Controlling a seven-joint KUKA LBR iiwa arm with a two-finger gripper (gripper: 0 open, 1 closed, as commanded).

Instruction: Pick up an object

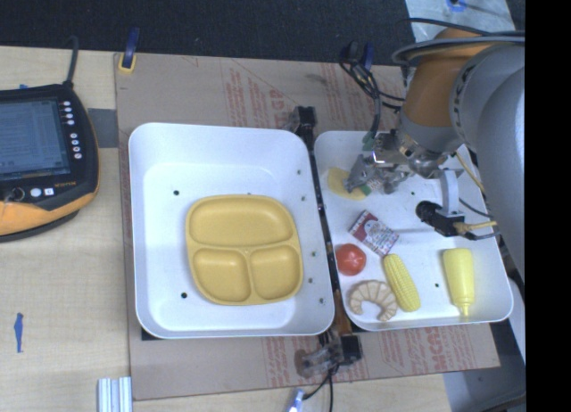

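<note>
the gripper [366, 177] is down in the far left corner of the right bin [426, 254], with the grey arm [482, 107] and its orange band coming in from the right above it. from this slanted view i cannot tell whether the gripper is apart or together, and nothing can be seen clamped in it. a small pale yellow piece [342, 183] lies on the bin floor just beside the gripper, on its left, close to the wall shared with the other bin (whether the two touch is not clear, since the gripper's metal covers that piece's right edge).

nearer the camera in the same bin, a red packet [374, 233] lies near the middle, apart from the gripper. a tomato [351, 259] sits just below it by the left wall. a croissant [373, 299] lies at the near edge, touching or nearly touching a corn cob [401, 282] on its right. a yellow bottle [459, 279] lies on its side towards the right wall, nozzle pointing at the near rim, well apart from the corn cob.

the left bin [161, 178] holds a yellow divided plate [243, 248] with three compartments, flat on the floor. both bins rest on a sheet of cardboard [232, 89]. a control tablet [40, 156] with an orange edge lies on the bench to the left.
</note>
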